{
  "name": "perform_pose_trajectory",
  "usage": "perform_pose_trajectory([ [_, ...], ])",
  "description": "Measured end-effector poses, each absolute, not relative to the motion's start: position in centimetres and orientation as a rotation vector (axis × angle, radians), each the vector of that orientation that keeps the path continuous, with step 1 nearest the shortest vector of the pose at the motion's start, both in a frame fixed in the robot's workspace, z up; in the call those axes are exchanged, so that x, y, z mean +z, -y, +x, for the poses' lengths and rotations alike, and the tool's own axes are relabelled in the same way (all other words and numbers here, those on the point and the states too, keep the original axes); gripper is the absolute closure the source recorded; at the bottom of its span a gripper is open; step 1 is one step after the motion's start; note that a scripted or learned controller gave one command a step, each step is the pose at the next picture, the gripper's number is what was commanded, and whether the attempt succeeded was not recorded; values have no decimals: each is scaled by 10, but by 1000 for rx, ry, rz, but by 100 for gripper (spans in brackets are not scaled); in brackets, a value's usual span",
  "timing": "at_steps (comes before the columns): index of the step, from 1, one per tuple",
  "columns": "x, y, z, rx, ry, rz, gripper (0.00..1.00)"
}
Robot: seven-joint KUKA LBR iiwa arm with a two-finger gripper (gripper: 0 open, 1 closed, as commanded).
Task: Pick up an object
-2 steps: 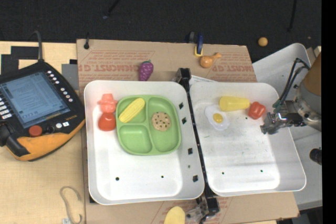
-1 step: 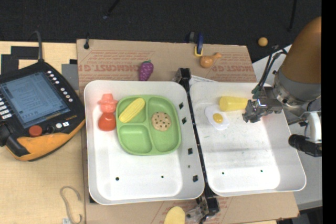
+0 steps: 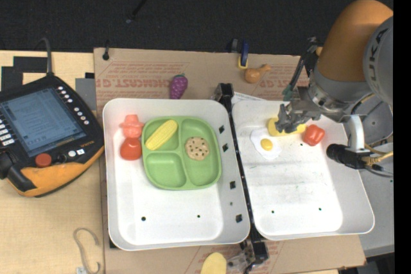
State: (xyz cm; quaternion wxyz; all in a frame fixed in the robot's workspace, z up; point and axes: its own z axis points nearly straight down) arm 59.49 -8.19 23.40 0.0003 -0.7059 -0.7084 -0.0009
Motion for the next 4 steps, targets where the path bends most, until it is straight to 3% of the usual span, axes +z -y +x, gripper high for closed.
perform_pose_trajectory([
  [1,230,52,619,-1,2222,-2219,100],
  [3,229,58,599,4,2214,-2225,100],
  [4,236,53,613,0,2219,-2222,100],
])
